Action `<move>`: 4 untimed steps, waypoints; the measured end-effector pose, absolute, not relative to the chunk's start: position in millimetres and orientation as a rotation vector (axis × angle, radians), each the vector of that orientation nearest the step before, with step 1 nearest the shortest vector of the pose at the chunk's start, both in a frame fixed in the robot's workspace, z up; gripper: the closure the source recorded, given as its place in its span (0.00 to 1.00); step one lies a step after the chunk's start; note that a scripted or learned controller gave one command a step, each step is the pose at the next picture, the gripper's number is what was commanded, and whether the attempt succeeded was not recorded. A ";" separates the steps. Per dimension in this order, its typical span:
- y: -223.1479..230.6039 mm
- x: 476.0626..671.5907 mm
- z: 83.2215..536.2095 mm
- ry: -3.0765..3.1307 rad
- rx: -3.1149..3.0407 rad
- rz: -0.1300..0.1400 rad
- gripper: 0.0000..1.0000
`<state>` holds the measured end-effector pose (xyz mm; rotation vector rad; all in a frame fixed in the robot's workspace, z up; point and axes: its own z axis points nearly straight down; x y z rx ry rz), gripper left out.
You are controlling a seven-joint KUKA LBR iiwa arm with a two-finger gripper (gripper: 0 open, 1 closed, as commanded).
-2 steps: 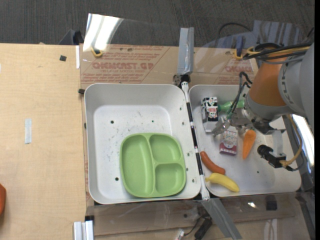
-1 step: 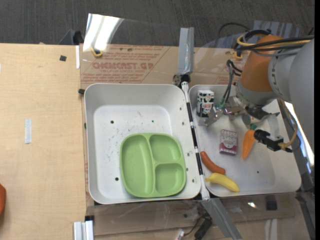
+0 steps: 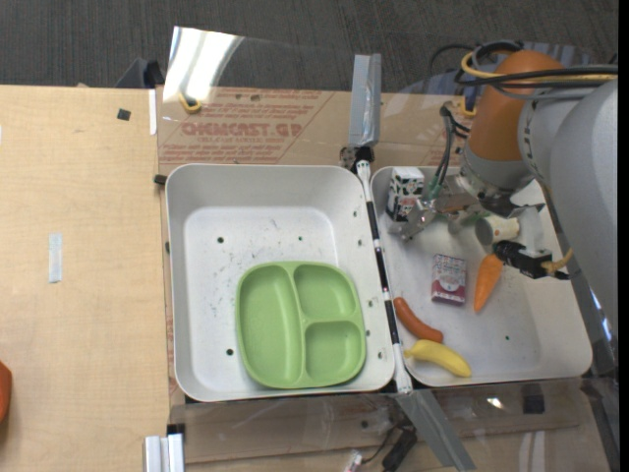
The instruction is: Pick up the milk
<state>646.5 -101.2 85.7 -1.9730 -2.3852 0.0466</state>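
The milk is a small white carton with black patches. It stands at the far left corner of the right bin, close to the wall between the two bins. My gripper reaches in from the right and sits low, just in front and to the right of the carton, touching or nearly touching its lower edge. The carton rests on the bin floor and looks upright.
The right bin also holds a small red and pink box, an orange carrot, a red sausage and a yellow banana. A green divided plate lies in the left bin. The arm covers the right bin's far right part.
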 end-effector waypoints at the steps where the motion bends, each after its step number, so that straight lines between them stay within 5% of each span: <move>1: -98.2 650.1 85.1 -2.228 -2.171 0.034 0.00; 2: -93.9 659.3 260.5 -2.359 -2.077 0.003 0.00; 3: -130.7 608.7 175.6 -2.446 -1.970 0.003 0.00; 4: -108.7 535.9 90.0 -2.549 -1.832 0.003 0.00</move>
